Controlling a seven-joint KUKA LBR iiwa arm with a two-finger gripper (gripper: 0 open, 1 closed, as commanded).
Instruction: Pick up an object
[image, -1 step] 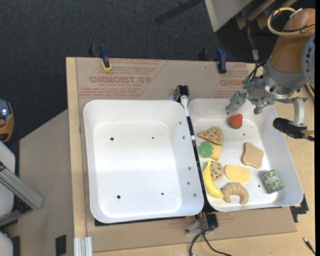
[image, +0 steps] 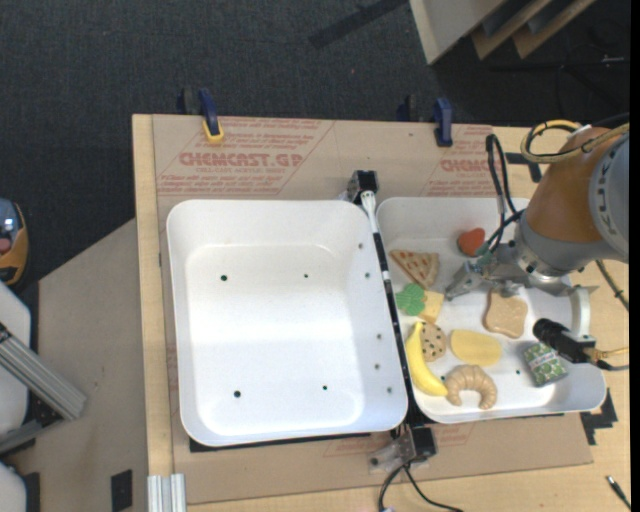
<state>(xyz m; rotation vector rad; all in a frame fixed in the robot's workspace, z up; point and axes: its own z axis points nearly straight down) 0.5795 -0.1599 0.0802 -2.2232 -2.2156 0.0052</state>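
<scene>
The claw (image: 478, 275) is seen low in the right bin (image: 440, 212), metal fingers spread apart, nothing gripped between them. A red rounded piece (image: 471, 241) lies just beside it toward the bin's far edge. A ridged pizza wedge (image: 416, 266) and green floret (image: 409, 298) sit by the bin's left wall. A smooth banana (image: 423, 369), lumpy croissant (image: 471, 384) and yellow oval (image: 476, 347) are grouped at the near edge. A toast slice (image: 505, 316) lies mid-bin. The left bin (image: 200, 225) is glossy plastic on the board-topped bench (image: 300, 150).

Right bin (image: 590, 395) as landmark, pizza slice (image: 416, 266) at its upper left, red piece (image: 471, 241) near its top, green piece (image: 410, 298), cookie (image: 432, 343), banana (image: 421, 366) along its left wall, croissant (image: 472, 385) at its front, toast (image: 506, 316) mid-bin.
</scene>
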